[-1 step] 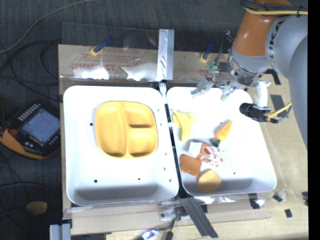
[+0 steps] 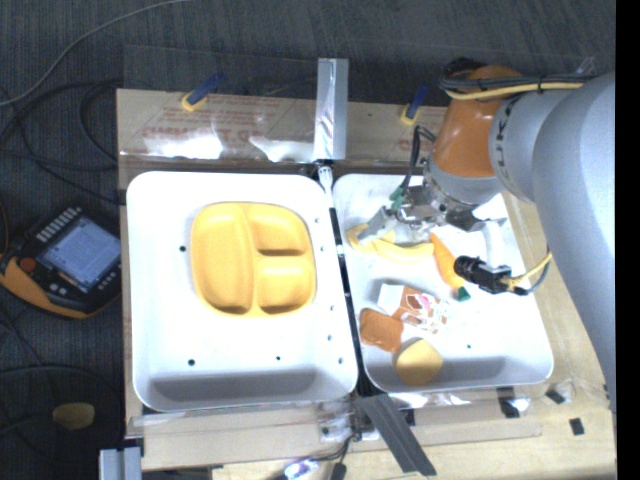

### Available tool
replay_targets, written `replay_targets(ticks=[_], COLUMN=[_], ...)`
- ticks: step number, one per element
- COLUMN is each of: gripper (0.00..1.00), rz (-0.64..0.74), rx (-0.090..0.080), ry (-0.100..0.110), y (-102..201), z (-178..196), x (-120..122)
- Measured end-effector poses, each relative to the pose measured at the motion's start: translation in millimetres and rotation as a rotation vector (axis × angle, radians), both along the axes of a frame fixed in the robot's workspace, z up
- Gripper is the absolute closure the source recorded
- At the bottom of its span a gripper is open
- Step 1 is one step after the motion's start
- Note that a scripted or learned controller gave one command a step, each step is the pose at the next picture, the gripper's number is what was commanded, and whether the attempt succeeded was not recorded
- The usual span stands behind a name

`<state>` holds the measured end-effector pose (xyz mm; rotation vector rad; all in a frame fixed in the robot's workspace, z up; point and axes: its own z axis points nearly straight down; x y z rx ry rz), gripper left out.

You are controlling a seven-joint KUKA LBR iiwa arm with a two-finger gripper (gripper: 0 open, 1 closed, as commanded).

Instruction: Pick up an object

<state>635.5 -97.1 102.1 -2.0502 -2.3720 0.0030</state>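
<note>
From the camera above the bench, I take the right bin [image 2: 520,363] as my landmark and place everything by it. My gripper [image 2: 415,208] is down inside that bin, toward its far edge and a little left of its middle, under the orange band of my arm [image 2: 470,148]. Whether it is spread or closed, and whether anything sits in it, I cannot tell: the wrist and its fittings hide the tips.

The thing I judge nearest to take is the banana [image 2: 395,245]. It lies just on the near side of my gripper, so close that I cannot tell whether we touch. Its long axis runs across the bin, roughly left to right, with one pale end [image 2: 362,233] pointing toward the bin's left wall. To grip it I would want to close across that axis, at its narrow width.

Counting what lies in the right bin: one banana; one orange carrot-like piece [image 2: 447,260] just right of the banana and slanting toward the near right; one small flat packet with red print [image 2: 420,306] around the bin's middle; one brown flat piece [image 2: 378,329] near the left wall; one rounded yellow lump [image 2: 420,361] at the near edge. That makes five things, all nearer to the bin's near edge than my gripper is.

To the left of the right bin stands the left bin [image 2: 160,368], touching it along the shared edge. It holds one yellow divided tray [image 2: 252,258], with three compartments.
</note>
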Motion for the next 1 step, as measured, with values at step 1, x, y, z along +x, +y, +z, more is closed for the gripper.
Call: replay_targets(ticks=[1], gripper=[0.0], rz=[-0.105], rx=[-0.001], ry=[0.001], y=[-10.9], z=[19.4], x=[-5.3])
